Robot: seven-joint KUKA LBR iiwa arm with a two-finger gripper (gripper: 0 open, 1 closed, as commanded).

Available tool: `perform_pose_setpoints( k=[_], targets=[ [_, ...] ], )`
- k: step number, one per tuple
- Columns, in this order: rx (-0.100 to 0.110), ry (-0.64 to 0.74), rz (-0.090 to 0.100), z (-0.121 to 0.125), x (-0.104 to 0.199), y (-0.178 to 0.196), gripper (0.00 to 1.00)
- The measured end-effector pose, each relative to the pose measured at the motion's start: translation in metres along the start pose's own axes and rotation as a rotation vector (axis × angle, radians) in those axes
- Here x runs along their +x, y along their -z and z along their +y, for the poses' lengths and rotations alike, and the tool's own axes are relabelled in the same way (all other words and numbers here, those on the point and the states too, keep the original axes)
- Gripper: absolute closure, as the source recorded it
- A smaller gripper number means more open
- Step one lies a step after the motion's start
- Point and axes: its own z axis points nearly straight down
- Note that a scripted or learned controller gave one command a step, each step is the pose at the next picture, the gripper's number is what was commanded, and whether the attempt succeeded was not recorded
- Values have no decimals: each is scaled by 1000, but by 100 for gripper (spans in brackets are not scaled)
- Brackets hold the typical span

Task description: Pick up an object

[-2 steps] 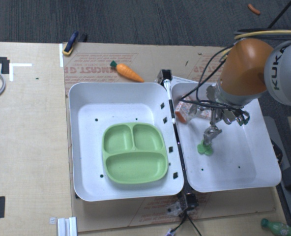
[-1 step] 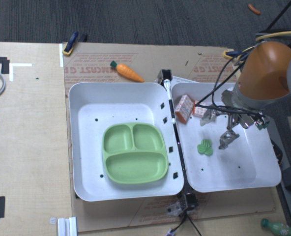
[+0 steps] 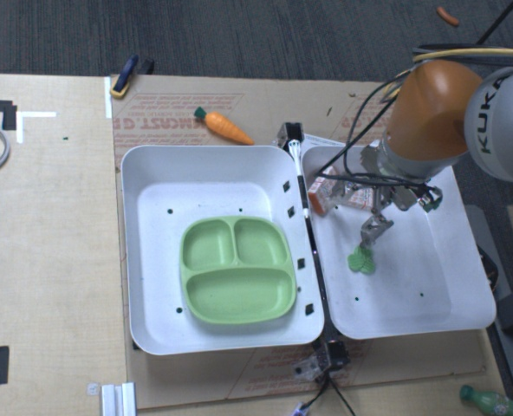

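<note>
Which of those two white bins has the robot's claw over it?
The right bin. The gripper hangs over it, just above a small green object. The left bin holds a green divided plate, away from the arm.

"KUKA" in black letters on the grey arm housing [image 3: 499, 128], top right, running vertically so it reads sideways. Red print on the cardboard sheet [image 3: 178, 111] under the bins, above the left bin: upside down and mirrored-looking, too faint to make out. The packet [image 3: 347, 196] in the right bin has red and white print, too small to read.
</note>
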Motion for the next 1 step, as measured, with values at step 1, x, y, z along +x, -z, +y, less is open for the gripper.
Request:
perform_pose_setpoints(
  k=[1],
  targets=[
    [1,-5,-5,0,-1,10,100]
  ],
)
